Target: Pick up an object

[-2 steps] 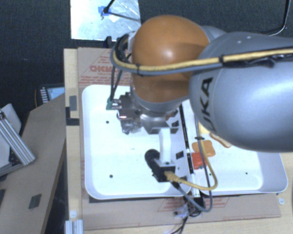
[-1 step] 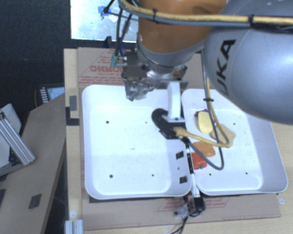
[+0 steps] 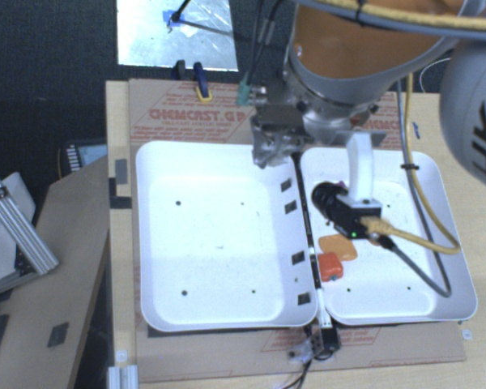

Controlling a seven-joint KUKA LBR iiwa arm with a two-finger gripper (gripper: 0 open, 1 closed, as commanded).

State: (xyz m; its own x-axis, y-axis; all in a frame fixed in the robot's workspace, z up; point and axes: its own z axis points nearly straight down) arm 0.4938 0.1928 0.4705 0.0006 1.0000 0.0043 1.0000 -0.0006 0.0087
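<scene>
The end effector hung over the 12 o'clock end of the seam between the two white bins, with nothing visibly held. The slanted view from above hid its tip, so whether it stood wide or narrow could not be told. Above it rose the arm, its broad orange band reaching in from 2 o'clock. On the grey casing at 3 o'clock the large black letters "UK" could be read, the rest being cut off by the frame.

Toward 5 o'clock from the end effector, in the right bin, lay the things to be picked. A flat orange piece lay near the seam, and a small red-orange block lay just beside it at its 7 o'clock. Both sat in the 8 o'clock part of that bin.

The left bin showed a white floor with a few small dark dots. Small dark tabs ran along its edge at the seam.

Both bins rested on a brown sheet printed in red with "CHEMCAST" at 12 o'clock of the left bin. Fainter red print at the 6 o'clock edge was too small to read. The sheet lay on a pale wooden surface. A blue clamp gripped the surface's far edge at 12 o'clock, and a shiny foil panel lay beyond it.
</scene>
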